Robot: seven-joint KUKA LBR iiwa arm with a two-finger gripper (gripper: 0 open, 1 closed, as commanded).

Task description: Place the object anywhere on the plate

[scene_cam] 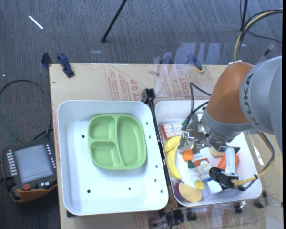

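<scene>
Red lettering runs across the cardboard sheet (pixel 133 82) under the bins, upside down from where you look and too broken up to read in full. On the arm (pixel 250 97), part of the black "KUKA" name shows on the grey shell, just right of the orange band. You see the arm bent in from the right, its wrist low over the right bin (pixel 255 187) and the gripper (pixel 193 140) down among the items; you cannot tell how the pincer stands. The green plate (pixel 117 141), split into three compartments, lies in the left bin (pixel 69 175) with nothing on it. The right bin holds the clutter: a banana (pixel 172 162), a small red-and-white packet (pixel 171 129), an orange piece (pixel 187 155) just below the gripper and a purple-and-yellow piece (pixel 189 193) near the front wall.
</scene>
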